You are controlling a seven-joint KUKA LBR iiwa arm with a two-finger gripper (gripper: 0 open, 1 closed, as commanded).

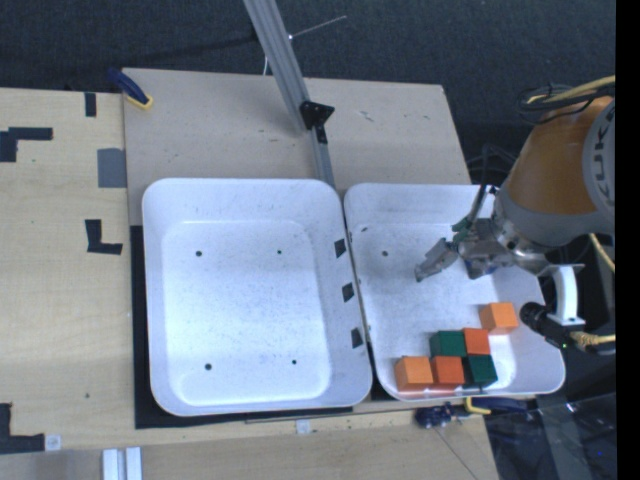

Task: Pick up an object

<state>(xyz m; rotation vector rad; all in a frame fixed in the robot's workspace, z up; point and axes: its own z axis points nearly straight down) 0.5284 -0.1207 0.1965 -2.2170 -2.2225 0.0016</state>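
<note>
The worktop [260, 118] fills most of the frame, a pale wooden board carrying two shallow white bins side by side. The left bin [160, 218] sits in the middle of the picture, the right bin [400, 208] toward the right of centre. From the right edge the grey arm [555, 183], with its orange band, reaches in over the right bin.

The tool [432, 265] hangs above the bare middle of the right bin, pointing toward the left of the frame. It has nothing between its fingers, and the view is too small and blurred to tell how far apart they stand.

The things to pick lie in the lower right of the picture, clustered in the bottom corner of the right bin: an orange block [413, 371] at the left of the cluster, another orange block [449, 369] just beside it, a green block [449, 344] behind, a darker green block [482, 369] (touching its neighbours, as far as can be seen), and one orange block [498, 315] standing a little apart, higher up.

By my judgement the task is hardly begun: no block is lifted, and the tool is well apart from the cluster. Moving over a block, descending, closing and raising all remain.
</note>
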